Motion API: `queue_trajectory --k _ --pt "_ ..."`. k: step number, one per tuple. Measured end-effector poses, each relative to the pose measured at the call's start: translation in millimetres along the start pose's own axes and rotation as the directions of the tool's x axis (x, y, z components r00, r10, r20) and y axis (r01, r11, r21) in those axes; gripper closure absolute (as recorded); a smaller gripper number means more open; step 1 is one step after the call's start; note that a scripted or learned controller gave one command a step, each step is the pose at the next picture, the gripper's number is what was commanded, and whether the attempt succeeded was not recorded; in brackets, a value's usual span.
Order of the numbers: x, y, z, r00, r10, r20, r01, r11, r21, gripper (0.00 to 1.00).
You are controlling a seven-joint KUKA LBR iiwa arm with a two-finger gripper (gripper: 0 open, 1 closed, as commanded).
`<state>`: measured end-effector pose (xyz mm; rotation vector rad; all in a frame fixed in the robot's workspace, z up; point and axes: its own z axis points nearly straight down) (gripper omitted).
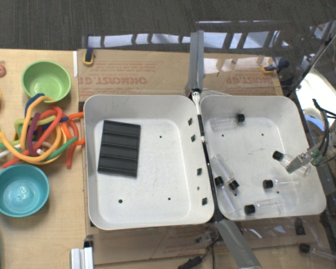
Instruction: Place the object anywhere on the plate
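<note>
Brown cardboard covers the counter (pixel 156 74) under two white bins. The black plate (pixel 119 148) lies at 9 o'clock in the left bin (pixel 156 217) with nothing on it. Little clear tubes (pixel 267 184) with black caps all lie in the right bin (pixel 252 102). The jaws sit at its 3 o'clock side, just beside one tube (pixel 277 156). I cannot tell if they are spread or pressed together, so the job looks not yet started
</note>
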<state>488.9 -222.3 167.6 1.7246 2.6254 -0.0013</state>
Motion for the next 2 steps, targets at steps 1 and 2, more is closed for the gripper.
queue_trajectory --k 1,2 --pt "4.6 -10.2 -16.3 0.944 0.330 0.001 -0.330 0.944 0.000 1.00" --pt "5.3 -10.6 1.5 0.976 0.217 -0.002 -0.217 0.976 0.003 1.00"
